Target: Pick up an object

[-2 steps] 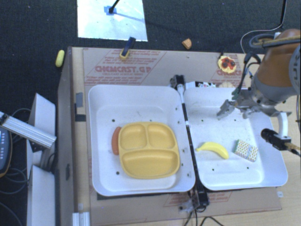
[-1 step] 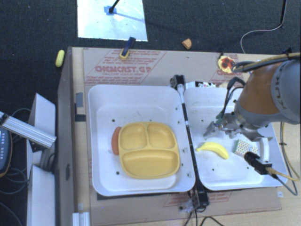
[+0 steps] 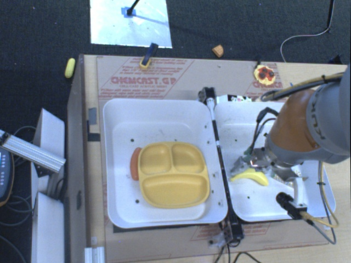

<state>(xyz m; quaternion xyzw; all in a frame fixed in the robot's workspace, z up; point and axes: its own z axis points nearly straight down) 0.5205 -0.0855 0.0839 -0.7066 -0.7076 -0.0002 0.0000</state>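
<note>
A: Where is the arm (image 3: 312, 127) in this shot?

B: It comes in from the right side of the frame, grey with its orange band, and bends down over the right bin (image 3: 241, 130). The gripper (image 3: 253, 162) sits low in that bin, toward its lower left part.

A: Is it gripping anything?

B: I can't tell. The tip is small and partly hidden by the wrist, so whether it is spread or pinched is not clear. A banana (image 3: 250, 176) lies just below it, close enough that they may be touching, but I cannot see the banana between any fingers.

A: How does the banana lie?

B: Flat on the bin floor, curved, running left to right, near the divider (image 3: 217, 147) between the two bins.

A: And the left bin (image 3: 118, 147)?

B: A yellow plate (image 3: 173, 174) with three sections lies in its lower middle. An orange carrot-like thing (image 3: 134, 164) lies right against the plate's left edge, running up and down the frame.

A: Anything outside the bins?

B: On the brown board (image 3: 164, 78) above the bins, a small round red and yellow toy (image 3: 265, 74) sits at the upper right, and a dark-handled tool with a yellow end (image 3: 147, 56) lies at the board's top edge. A yellow piece (image 3: 69, 68) lies on the dark carpet off the board's upper left corner, and a small tan piece (image 3: 218, 51) lies on the carpet at upper centre. A pale sheet (image 3: 130, 15) lies at the top of the frame.
</note>
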